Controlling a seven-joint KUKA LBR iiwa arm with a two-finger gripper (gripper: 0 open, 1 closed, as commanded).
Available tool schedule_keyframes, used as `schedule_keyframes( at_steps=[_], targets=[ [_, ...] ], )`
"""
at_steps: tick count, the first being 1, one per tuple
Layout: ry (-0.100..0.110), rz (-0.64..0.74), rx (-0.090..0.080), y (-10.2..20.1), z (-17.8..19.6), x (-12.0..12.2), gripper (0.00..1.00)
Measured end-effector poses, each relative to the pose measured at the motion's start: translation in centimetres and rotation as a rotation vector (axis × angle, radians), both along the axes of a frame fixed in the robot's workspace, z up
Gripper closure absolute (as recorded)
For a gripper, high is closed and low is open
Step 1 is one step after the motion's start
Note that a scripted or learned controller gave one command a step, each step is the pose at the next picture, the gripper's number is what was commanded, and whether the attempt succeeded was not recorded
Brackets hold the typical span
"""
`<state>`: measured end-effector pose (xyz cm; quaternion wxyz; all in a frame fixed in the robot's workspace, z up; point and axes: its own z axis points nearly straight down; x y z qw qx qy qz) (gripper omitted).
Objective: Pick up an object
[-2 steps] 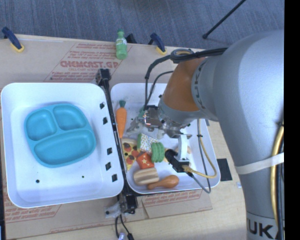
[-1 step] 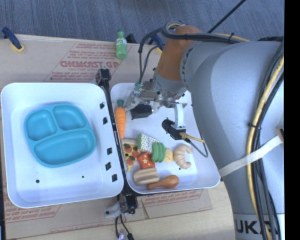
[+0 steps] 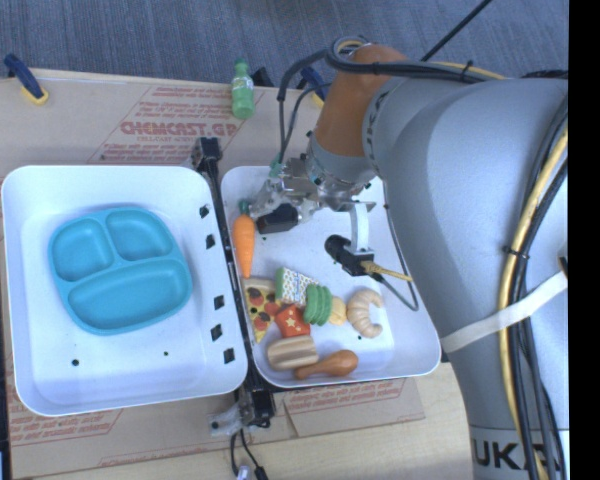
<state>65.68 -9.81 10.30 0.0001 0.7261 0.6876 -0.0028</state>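
Note:
My gripper [image 3: 312,238] hangs over the upper part of the right bin [image 3: 412,340], open, with bare white bin floor between its two black fingertips [image 3: 276,219]. An orange carrot [image 3: 243,245] lies just left of and below the left fingertip. Lower in the bin sits a cluster of toy food: a pizza slice [image 3: 259,308], a patterned wedge [image 3: 293,284], a green piece [image 3: 321,305], a red piece [image 3: 290,320], a croissant [image 3: 366,311], a hot dog bun [image 3: 292,350] and a brown drumstick [image 3: 327,365].
The left bin [image 3: 20,368] holds a blue divided plate [image 3: 120,268]. A green bottle [image 3: 242,90] stands on the cardboard behind the bins. The grey arm [image 3: 470,188] covers the right bin's right side. Black clips [image 3: 210,154] run along the divider.

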Motion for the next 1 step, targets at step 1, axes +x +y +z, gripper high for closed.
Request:
schedule_keyframes(
  at_steps=[1],
  targets=[
    [-0.001,-0.381,0.003,2.89,8.89,-2.4,1.0]
  ],
)
